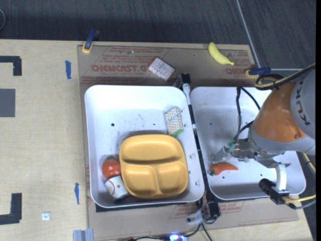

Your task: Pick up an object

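A: I see the claw point(231, 152) low in the right bin point(251, 189); grip state unreadable.
B: Target?
A: Orange carrot-like object point(223, 168) lies just below the claw, on the bin floor.

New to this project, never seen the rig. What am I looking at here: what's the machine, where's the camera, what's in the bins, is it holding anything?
One fixed camera looks down at a slant on a bench with two shallow white bins. The grey and orange shape at right is the robot arm, reaching into the right bin. Its gripper hangs low in that bin, just above a small orange carrot-like toy. I can't tell whether it holds anything. The left bin holds a yellow divided tray, a patterned packet, and a red and white item beside the tray. Behind the bins, on cardboard, lie a banana and a small box.
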Controlling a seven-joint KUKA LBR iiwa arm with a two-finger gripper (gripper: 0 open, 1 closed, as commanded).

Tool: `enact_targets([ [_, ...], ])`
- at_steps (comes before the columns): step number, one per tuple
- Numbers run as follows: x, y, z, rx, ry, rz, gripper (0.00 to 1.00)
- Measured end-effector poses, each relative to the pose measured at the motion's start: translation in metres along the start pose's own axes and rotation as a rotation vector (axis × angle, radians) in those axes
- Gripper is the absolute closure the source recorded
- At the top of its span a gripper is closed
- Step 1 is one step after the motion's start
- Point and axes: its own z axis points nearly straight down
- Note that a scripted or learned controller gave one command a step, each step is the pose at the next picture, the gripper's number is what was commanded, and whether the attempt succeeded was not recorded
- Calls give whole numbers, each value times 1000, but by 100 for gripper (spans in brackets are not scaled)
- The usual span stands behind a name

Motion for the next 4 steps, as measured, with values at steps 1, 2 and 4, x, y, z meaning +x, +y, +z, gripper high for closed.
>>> enact_targets([
  [1, 8, -17, 0, -1, -1, 0, 0],
  [2, 8, -15, -10, -5, -1, 0, 100],
  [4, -50, 56, -47, 1, -1, -2, 100],
])
